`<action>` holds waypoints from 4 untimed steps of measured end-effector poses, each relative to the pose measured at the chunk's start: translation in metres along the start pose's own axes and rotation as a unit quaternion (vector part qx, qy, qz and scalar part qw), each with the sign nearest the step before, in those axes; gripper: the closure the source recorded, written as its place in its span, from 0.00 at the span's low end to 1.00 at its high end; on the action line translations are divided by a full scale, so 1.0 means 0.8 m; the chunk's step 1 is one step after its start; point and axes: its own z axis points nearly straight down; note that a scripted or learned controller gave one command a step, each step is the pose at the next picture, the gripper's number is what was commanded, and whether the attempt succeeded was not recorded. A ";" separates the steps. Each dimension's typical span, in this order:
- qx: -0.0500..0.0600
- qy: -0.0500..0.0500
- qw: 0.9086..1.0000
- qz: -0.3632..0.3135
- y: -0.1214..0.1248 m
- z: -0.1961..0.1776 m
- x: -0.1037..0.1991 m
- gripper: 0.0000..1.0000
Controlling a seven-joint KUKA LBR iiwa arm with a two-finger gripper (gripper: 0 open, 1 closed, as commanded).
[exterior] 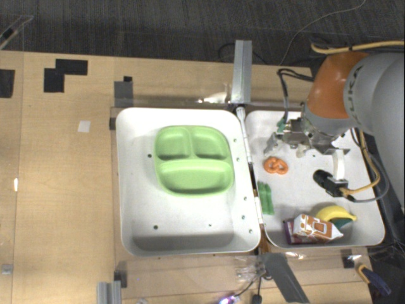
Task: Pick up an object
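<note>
Gripper (283,141) state unclear, just above orange pretzel (275,165), right bin (373,230)

Even, bright overhead light; the white bins (190,233) glare slightly; soft shadows inside their walls; everything looks mildly blurred, low-resolution.

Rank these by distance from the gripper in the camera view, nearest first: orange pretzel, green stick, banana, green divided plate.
1. orange pretzel: right bin, just below-left of the gripper.
2. green stick: along the right bin's left wall, lower down.
3. green divided plate and banana: too close to call. The plate sits in the left bin; the banana lies by the right bin's lower edge.
</note>
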 end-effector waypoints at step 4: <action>-0.002 0.000 0.999 -0.037 -0.079 -0.086 0.060 1.00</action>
